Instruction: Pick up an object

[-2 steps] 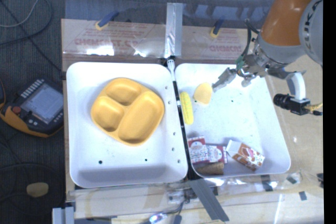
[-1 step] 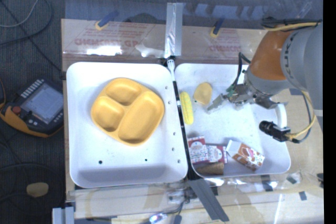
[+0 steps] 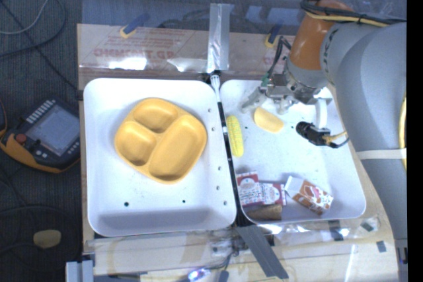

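Right bin [image 3: 291, 155], near edge: red-and-white carton [image 3: 254, 191] and orange packet [image 3: 312, 197], close together.

Mid: corn cob [image 3: 234, 136] lying along the divider wall. Yellow divided plate [image 3: 160, 139] alone in left bin [image 3: 132, 205].

Far: pale yellow piece [image 3: 269, 120], the likeliest target, lies free on the bin floor just in front of the end effector [image 3: 274, 99]. Released or clenched: cannot tell from this angle. Nothing visibly held.

Risks, judged:
- The piece looks smooth and rounded, so a squeeze off its centre may squirt it aside.
- A descent offset toward the far wall would close on air.
- A sideways nudge could push it against the cob.
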